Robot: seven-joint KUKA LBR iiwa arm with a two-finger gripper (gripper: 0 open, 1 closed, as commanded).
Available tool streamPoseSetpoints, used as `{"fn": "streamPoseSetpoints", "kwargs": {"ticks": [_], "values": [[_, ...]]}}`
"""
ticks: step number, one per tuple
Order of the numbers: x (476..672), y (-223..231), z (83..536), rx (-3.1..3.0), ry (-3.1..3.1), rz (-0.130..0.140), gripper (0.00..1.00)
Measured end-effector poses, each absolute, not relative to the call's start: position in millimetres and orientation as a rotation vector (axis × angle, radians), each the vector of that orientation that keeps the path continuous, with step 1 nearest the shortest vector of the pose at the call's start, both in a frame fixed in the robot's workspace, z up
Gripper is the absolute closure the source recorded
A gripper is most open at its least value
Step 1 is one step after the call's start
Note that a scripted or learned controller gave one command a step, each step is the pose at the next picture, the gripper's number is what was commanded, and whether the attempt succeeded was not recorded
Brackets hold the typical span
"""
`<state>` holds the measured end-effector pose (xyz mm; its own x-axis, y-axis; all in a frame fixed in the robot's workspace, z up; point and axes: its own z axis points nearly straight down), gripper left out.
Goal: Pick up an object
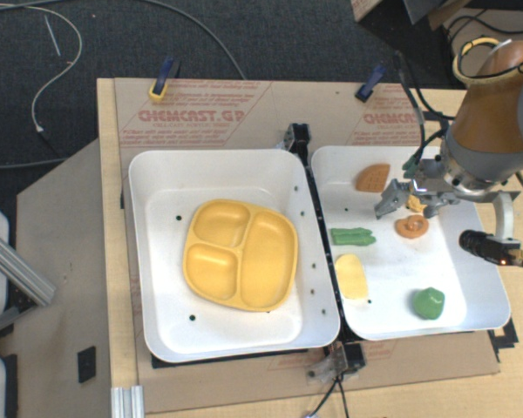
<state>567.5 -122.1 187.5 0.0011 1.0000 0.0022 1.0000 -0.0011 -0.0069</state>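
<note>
Objects for picking all sit in the right bin: green bean pod, pale yellow block, orange-brown piece, orange ring, green lump. Left bin has a yellow divided plate. Gripper hangs by the ring, fingers spread, gripping nothing.

Left bin, frame centre: one yellow three-compartment tray, lying flat. Right bin, right of frame: an orange-brown bread-like piece at its upper left; a small orange ring to the lower right of that; a green pod-shaped item near the left wall; a pale yellow block just below it; a green lump at lower right. Gripper, fingers spread, hovers just above the orange ring. Blue clamps hold the cardboard base at the top edge.
</note>
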Motion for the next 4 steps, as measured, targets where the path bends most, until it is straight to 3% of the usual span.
{"fn": "streamPoseSetpoints", "kwargs": {"ticks": [2,3,4], "values": [[561.0,-114,89,-2.219,-2.218,-0.003,0.0],[564.9,-114,106,-2.227,-2.227,-0.015,1.0],[574.6,-109,165,-2.223,-2.228,-0.006,1.0]]}}
